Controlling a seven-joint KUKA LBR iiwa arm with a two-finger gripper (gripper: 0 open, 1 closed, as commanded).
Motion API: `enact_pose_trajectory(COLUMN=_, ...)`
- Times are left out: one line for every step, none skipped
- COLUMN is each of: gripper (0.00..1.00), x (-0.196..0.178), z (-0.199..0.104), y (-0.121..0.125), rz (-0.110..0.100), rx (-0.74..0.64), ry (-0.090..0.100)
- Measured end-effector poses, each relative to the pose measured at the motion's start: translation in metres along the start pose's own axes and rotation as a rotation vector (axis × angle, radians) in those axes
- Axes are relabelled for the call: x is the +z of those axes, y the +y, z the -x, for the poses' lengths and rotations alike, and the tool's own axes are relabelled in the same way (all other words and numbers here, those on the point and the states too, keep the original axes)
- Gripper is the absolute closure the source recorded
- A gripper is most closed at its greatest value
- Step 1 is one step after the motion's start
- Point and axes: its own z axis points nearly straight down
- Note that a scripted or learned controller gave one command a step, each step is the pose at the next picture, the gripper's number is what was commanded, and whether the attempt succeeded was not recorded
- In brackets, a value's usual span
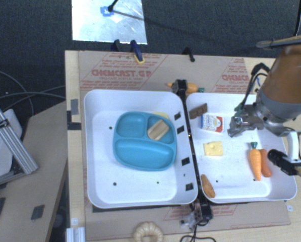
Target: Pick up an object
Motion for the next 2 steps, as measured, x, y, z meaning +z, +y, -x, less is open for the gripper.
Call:
enact_pose_trajectory(gripper=1.00, x=-0.009, z=-0.052, y=0.027, rz=0.000, rx=-0.001, ry=0.001)
enact_pose_trajectory(gripper=1.00, x=-0.004, z=-0.093, y=0.051, rz=-0.001, rx=0.002, ry=0.000)
